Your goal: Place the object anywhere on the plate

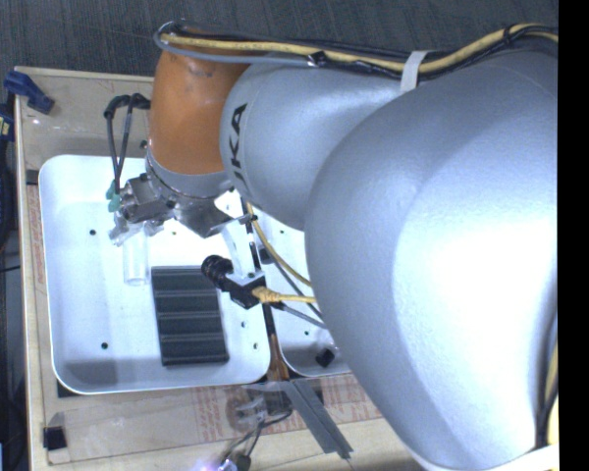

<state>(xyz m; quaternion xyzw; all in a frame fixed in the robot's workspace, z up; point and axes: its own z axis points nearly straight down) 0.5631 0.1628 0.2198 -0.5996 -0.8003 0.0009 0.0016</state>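
Dark ribbed rectangular object lies in our left white bin; the two-finger gripper hovers beside it, grip unreadable.

- The arm was built of large, smooth grey shells with rounded, bulging contours, filling the right of the frame.
- An orange band ringed it above the wrist, in the upper middle.
- Black lettering ran along the grey shell just beside the band.
- A yellow-and-black cable bundle lay along the top, strapped with a white tie.
- Thin black wires looped at the upper left, down to a metal wrist block.
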